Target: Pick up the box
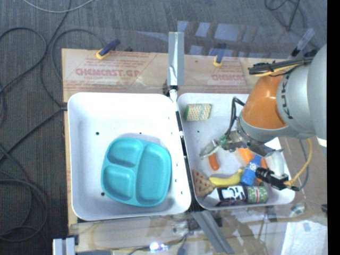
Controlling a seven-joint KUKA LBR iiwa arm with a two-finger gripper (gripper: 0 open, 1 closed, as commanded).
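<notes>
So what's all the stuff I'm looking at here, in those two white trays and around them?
left bin: one, white, left half of the bench
divided plate: one, turquoise, in the left bin
right bin: one, white, beside the left bin
sponge: one, pale yellow-green, top of the right bin
banana: one, yellow, lower right bin
waffle-like piece: one, brown, left of the banana
can: one, green label, bottom right corner
arm: one, grey with orange band, over the right bin
end effector: one, dark, above the clutter

Divided plate (137, 170) in left bin (85, 110); banana (225, 180), can (258, 194) in right bin (215, 101).
</notes>
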